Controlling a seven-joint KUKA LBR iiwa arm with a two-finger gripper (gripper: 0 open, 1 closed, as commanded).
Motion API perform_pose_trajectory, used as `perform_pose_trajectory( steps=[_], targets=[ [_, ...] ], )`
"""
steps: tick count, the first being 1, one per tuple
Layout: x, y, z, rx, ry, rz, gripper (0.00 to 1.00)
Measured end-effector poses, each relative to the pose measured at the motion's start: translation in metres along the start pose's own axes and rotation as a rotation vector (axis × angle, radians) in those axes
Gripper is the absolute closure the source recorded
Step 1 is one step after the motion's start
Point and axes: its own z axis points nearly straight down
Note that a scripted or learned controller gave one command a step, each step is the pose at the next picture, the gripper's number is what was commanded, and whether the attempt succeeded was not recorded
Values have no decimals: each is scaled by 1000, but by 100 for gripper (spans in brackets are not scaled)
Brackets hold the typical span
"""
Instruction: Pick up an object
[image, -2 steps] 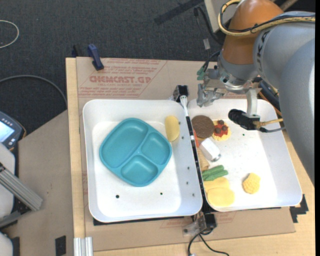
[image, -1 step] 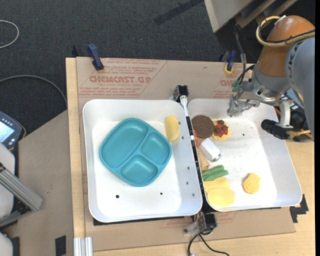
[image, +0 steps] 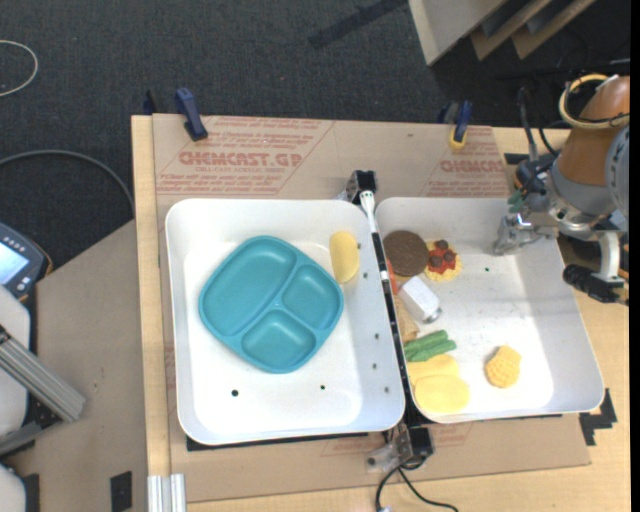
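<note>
- Nearest the camera, the right shallow white plastic bin (image: 560, 395) held a pale yellow flat toy food piece (image: 440, 388) at its front left, with a yellow ridged toy food piece (image: 503, 367) lying apart to its right.
- Just behind the pale yellow piece lay a green bean-shaped toy (image: 429, 347), touching or nearly touching it — the gap was too small to judge.
- Further back along the bin's left wall sat a small white block-shaped item (image: 419, 299), tilted, then a brown round toy patty (image: 405, 252) with a red-and-yellow toy food cluster (image: 442, 260) just beside it.
- The left shallow white plastic bin (image: 200, 400) held a teal three-compartment plastic plate (image: 270, 302) near its middle; a yellow oblong toy (image: 344, 256) rested by the plate's far right rim, close to the divider.
- At the far right corner of the right bin, the two-finger metal gripper (image: 512, 232) hung on the grey arm with its orange band (image: 603, 103), over bare bin floor and well apart from every item.
- Jaw state: could not tell — the fingertips were too small and blurred to read. Nothing was visible between them.
- Judged step: approach, no grasp made yet. No target was singled out; the red-and-yellow cluster and brown patty were the closest candidates.
- Next move, as judged, called for travel leftward across the bin, alignment above one item, then a descent without clipping its neighbour.
</note>
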Motion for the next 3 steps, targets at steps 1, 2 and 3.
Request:
perform_pose_trajectory(
  steps=[1, 2, 3],
  targets=[
    [7, 5, -16, -11, 1, -8, 100],
    [114, -6, -5, -1, 10, -17, 100],
    [220, -87, -240, -22, 9, -18, 100]
  ],
)
